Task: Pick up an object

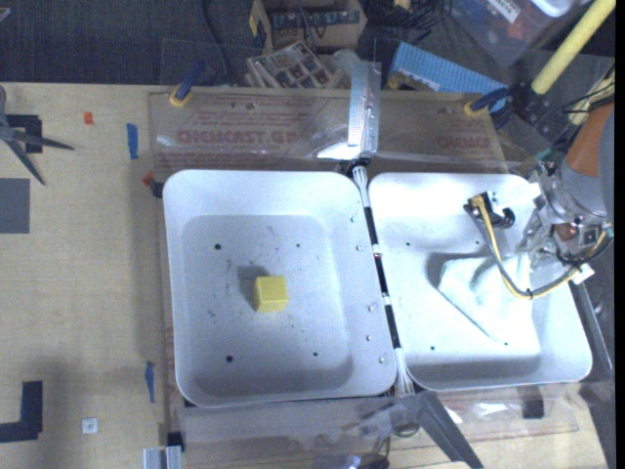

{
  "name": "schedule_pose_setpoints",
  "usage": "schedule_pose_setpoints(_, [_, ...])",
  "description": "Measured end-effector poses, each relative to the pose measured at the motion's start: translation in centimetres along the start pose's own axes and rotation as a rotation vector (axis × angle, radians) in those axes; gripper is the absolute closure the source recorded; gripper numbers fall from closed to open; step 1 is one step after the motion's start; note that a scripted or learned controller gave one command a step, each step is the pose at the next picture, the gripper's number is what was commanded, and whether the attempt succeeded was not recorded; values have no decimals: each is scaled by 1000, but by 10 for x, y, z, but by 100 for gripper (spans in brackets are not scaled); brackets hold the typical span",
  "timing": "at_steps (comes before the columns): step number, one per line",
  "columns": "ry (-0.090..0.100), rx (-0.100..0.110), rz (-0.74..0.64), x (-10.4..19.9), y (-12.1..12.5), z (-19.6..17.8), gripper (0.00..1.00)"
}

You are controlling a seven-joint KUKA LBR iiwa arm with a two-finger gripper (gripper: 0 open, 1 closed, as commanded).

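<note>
A yellow block lies on the floor of the left bin, a little left of centre, apart from all four walls with bare floor on every side. Small dark specks dot that floor around it. The arm reaches in from the right over the right bin, and the gripper hangs above that bin's floor, near its centre. Its state cannot be told. A yellow cable loops beside the wrist. The two bins touch along their inner rims. The wooden tabletop lies open to the left.
</note>
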State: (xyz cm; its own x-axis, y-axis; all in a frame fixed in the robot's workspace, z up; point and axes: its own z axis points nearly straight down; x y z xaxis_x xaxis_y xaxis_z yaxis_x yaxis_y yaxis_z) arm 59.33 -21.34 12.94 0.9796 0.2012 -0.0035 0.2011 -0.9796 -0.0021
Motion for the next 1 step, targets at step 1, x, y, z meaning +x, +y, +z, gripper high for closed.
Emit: schedule_pose_setpoints(1, [1,0,-5,51,17,-38,100])
